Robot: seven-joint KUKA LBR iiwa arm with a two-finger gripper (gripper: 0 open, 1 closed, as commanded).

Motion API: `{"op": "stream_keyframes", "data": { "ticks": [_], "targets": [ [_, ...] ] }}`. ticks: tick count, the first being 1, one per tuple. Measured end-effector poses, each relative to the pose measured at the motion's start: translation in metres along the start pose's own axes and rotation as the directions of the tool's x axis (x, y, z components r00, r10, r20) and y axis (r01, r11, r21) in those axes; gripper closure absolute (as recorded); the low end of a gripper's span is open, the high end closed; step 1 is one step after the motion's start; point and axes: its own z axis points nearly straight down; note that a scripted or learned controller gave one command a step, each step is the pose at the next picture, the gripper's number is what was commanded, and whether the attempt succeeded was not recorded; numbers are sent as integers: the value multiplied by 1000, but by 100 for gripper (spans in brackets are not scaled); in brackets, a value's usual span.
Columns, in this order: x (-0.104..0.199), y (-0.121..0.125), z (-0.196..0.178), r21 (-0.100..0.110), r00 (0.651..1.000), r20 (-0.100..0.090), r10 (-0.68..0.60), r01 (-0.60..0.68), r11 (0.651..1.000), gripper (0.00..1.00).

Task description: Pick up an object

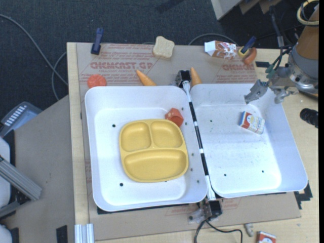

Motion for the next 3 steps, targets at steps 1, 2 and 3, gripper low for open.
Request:
{"op": "stream_keyframes", "data": {
  "ticks": [1,2,3],
  "targets": [
    [-14,4,66,2,1000,-1,1,-1,1000,0],
    [-15,12,120,3,1000,-1,-1,1,1000,0],
    [-15,13,109,-1,1000,0,-1,1,1000,100]
  ]
}}
